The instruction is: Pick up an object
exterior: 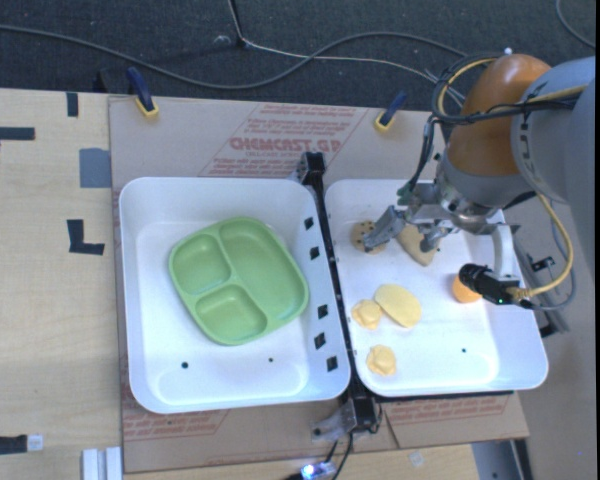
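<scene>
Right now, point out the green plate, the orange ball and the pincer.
green plate (242, 280), camera view, centre divider.
orange ball (465, 289), camera view, its visible left side.
pincer (405, 240), camera view, midway between fingertips.

Two bins sit side by side on a board (280, 138) at the middle of the frame. The left bin (140, 298) holds a divided plate (238, 280) near its centre. In the right bin (510, 363), a cookie (365, 235) lies at the upper left, just beside the gripper (405, 230). Below them, a large food piece (398, 305) touches a smaller piece (367, 314) on its left. Another piece (381, 360) lies lower still. A round fruit (466, 288) sits to the right, near the arm (510, 118), which enters from the upper right.
</scene>
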